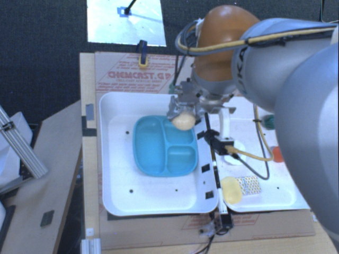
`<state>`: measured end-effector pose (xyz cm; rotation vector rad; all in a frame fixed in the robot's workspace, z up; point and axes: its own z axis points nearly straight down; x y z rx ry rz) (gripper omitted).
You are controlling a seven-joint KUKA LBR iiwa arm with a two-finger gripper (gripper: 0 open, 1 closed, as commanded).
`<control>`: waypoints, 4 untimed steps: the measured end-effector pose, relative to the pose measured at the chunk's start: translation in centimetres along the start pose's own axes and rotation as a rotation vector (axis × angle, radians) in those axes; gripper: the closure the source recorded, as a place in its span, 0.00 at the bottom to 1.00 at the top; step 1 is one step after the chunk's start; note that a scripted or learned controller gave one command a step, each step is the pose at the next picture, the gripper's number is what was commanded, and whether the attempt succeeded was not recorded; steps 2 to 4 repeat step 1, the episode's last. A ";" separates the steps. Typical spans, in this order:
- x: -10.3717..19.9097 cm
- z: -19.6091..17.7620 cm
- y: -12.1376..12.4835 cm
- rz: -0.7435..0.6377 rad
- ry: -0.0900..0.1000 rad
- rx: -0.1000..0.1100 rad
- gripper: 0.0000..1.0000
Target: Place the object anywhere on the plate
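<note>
A blue divided plate (161,152) lies in the left white bin (114,142). My gripper (184,115) hangs over the plate's far right corner, below the orange band of the arm. A pale beige rounded object (184,123) sits between its fingers, just above the plate's rim. The gripper is shut on that object. The arm's grey body hides much of the right bin.
The right bin (275,197) holds a yellow rounded item (231,190), a speckled flat piece (249,185), a white disc (233,156), an orange item (276,153) and a green one (269,121). A black divider strip (214,163) runs between the bins.
</note>
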<state>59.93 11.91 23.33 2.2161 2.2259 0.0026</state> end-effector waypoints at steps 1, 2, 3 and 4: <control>0.0 0.0 0.0 0.000 0.000 0.000 0.00; 0.0 0.0 0.0 0.000 0.000 0.000 0.00; 0.0 0.0 0.0 0.000 0.000 0.000 0.00; 0.0 0.0 0.0 0.000 0.000 0.000 0.00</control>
